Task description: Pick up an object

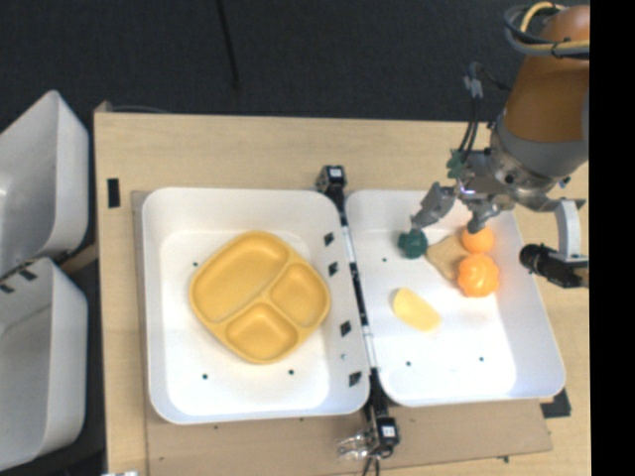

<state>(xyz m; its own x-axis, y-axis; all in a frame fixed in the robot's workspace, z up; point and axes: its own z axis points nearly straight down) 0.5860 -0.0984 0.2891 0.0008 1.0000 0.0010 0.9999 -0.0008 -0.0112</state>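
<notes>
Hovering near the right white bin's [516,365] far edge, the two-finger gripper [454,213] spread wide, empty, above a small green lump [412,243].

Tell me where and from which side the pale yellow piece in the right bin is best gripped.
Probably across the narrow middle of the pale yellow piece, coming straight down. It lies flat as an elongated oval, slanted from upper left to lower right, so the fingers should close across its short width. It lies apart from the oranges and the bin wall.
</notes>
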